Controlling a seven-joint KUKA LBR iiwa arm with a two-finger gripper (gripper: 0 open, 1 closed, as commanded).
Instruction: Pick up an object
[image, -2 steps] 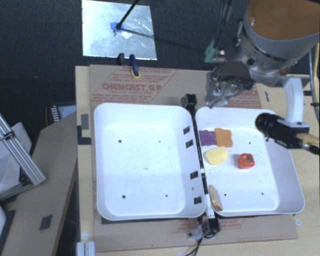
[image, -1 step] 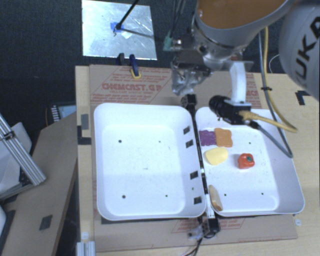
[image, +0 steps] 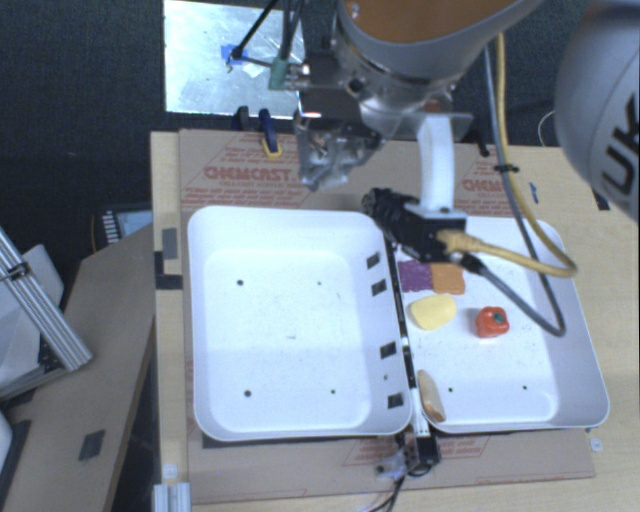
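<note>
The right bin (image: 560, 385) holds a purple block (image: 414, 275), an orange block (image: 448, 281) touching it, a pale yellow lump (image: 432, 312) and a small red-orange object (image: 491, 321). A tan elongated piece (image: 431, 397) lies by that bin's front left wall. My gripper (image: 325, 163) hangs high over the bench, behind the back edge of the left bin (image: 205, 330), well apart from all the objects. The view shows nothing held in it.
A black camera mount (image: 415, 228) with a yellow cable (image: 520, 262) and a grey cable hangs over the back of the right bin, partly covering the blocks. Black clips line the divider between the bins. Blue clamps (image: 268, 128) sit at the cardboard's back edge.
</note>
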